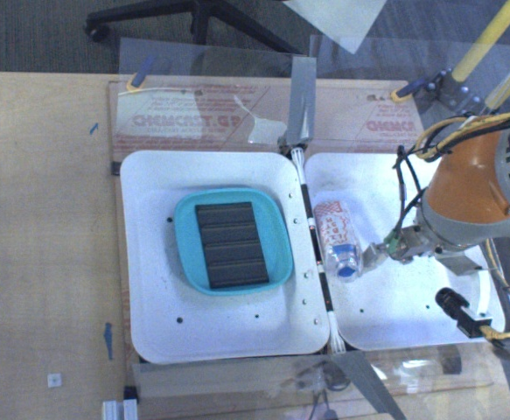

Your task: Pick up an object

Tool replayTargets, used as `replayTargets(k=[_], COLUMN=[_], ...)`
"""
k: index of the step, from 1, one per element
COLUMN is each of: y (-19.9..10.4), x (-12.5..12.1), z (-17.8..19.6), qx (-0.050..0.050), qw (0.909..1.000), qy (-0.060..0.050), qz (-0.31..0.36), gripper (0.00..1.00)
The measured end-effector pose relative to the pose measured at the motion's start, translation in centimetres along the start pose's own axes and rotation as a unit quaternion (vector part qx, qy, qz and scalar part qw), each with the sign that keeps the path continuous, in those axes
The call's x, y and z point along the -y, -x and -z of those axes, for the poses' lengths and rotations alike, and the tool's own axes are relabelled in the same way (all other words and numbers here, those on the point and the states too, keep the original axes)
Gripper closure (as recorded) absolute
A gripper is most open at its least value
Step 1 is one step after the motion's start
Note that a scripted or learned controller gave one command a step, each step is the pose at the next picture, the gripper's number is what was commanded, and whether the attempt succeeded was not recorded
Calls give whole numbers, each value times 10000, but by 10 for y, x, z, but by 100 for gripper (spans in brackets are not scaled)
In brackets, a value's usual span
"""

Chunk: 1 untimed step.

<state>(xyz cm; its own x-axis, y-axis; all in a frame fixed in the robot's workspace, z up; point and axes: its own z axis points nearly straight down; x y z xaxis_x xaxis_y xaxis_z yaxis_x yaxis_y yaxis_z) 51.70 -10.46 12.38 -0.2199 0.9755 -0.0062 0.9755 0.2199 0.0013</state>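
Arm w/ orange band (469,186) is reaching in from the right over the right bin (412,309). Pincer (375,256) is hanging low just beside the bottle's cap end; can't tell if it's spread or pressed together, nor if it's touching. Clear plastic bottle (336,234) w/ red-white label is lying on its side in the right bin, near the bin's left wall, blue cap pointing toward the viewer. Left bin (150,322) is carrying a teal tray (185,234) w/ a dark ribbed block (231,245) lying in it. Both bins are sitting side by side on the table (36,234).
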Motion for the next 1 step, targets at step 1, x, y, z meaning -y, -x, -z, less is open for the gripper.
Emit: replayTargets(k=[1], y=[15], x=[-32], z=[-34], qx=[70], qw=[10000], qy=[43], qz=[33], gripper=[0])
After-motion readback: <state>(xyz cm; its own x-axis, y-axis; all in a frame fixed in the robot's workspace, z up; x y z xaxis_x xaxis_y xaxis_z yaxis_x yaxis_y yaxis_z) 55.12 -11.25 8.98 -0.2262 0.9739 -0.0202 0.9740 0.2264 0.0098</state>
